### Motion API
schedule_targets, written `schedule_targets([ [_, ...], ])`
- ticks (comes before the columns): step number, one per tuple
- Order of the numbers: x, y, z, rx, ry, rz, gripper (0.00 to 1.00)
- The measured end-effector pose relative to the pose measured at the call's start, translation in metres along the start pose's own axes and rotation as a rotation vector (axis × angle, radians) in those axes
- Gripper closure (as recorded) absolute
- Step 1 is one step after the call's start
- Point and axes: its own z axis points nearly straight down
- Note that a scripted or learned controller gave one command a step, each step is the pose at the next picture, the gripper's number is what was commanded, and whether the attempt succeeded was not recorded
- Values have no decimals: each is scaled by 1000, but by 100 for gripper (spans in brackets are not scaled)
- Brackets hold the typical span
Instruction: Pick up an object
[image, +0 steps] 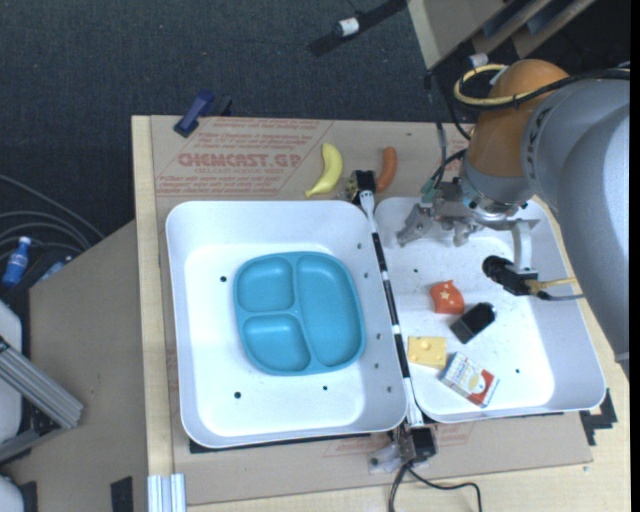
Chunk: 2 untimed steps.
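The red block (447, 296) lies near the middle of the right bin (560, 385), looks small, stiff and light, and would best be pinched across its flat sides; just below it sit a black block (473, 321), a yellow cheese wedge (428, 352) and a small printed carton (468, 380); the gripper (438, 226) hovers near the bin's far edge, splayed open, holding nothing; the left bin (200, 390) holds a blue divided plate (298, 312).

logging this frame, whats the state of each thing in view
blue divided plate: flat in left bin, nothing on it
red block: loose in right bin
black block: loose beside red block
yellow cheese wedge: by the divider
small carton: lying flat
banana: on bench behind bins
tool: over right bin's far end
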Motion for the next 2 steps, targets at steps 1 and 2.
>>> schedule_targets([
  [1, 0, 1, -10, -2, -1, 0, 100],
  [2, 0, 0, -10, -2, -1, 0, 0],
])
